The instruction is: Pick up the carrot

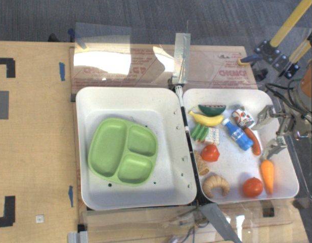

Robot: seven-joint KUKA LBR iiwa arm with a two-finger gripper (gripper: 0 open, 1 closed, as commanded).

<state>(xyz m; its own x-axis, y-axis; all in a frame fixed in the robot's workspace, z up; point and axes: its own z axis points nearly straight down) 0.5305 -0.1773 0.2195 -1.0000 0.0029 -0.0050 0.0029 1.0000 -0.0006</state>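
A pale wooden table (pixel 29 151) with black tape marks and blue tape bits spreads left; grey carpeted floor (pixel 145 6) lies beyond, and glare brightens clear plastic sheeting (pixel 102 59) behind the bins

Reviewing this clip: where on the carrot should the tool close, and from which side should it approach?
Probably across the carrot's thick upper half, coming straight down from above. It lies flat, running roughly up and down the view, its narrow tip near the right bin's front rim. The red tomato sits close on its left, so the lower half offers less finger room. The tool is just above it.
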